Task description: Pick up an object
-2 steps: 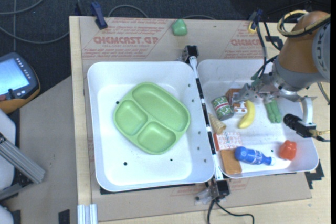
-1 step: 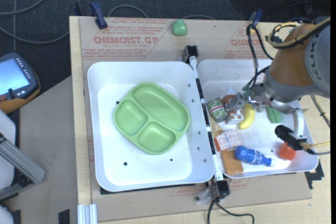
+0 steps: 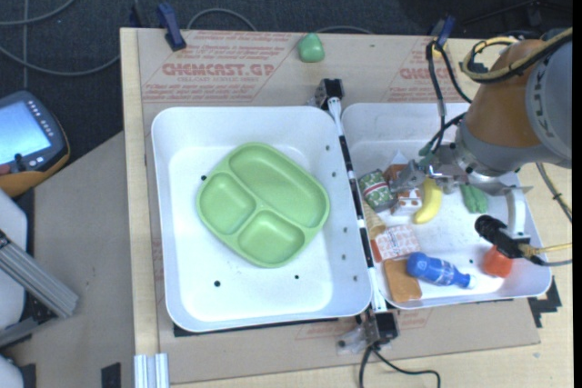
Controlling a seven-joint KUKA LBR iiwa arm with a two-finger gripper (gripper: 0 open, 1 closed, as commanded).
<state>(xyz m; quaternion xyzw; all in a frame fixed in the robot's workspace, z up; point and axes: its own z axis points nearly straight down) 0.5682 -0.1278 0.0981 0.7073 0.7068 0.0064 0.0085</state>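
A dark carpeted floor with loose cables surrounded the counter (image 3: 227, 68), a board still wearing its printed protective film, on which 2 shallow white bins sat side by side. The left bin (image 3: 182, 286) carried a green divided plate (image 3: 264, 204) near its middle. A small green ball (image 3: 311, 48) lay on the bare counter near its far edge.

The right bin (image 3: 382, 118) held the clutter: a banana (image 3: 428, 203) near its middle, a blue bottle (image 3: 438, 270) toward its near edge, a tan slab (image 3: 403, 280) at the near left corner, a red-and-white packet (image 3: 395, 242) beside it, a small green-labelled carton (image 3: 374, 188) against the left wall, a green piece (image 3: 475, 196) and an orange piece (image 3: 496, 262) toward the right side.

The arm (image 3: 509, 114) reached over the right bin, and the pincer (image 3: 420, 182) hung just above the upper end of the banana. Whether it was wide, narrow or gripping anything could not be told, since the wrist hid that part.

The banana looked the likeliest target. It was probably a light toy, fairly stiff, with a smooth curved skin that could slip out of a pinch near either tapered tip. The safest hold would be across the thick middle, squeezing its narrow width. Its long axis ran from the bin's far side toward the near side, tilted slightly left at the lower tip, so the grip should close roughly left to right.
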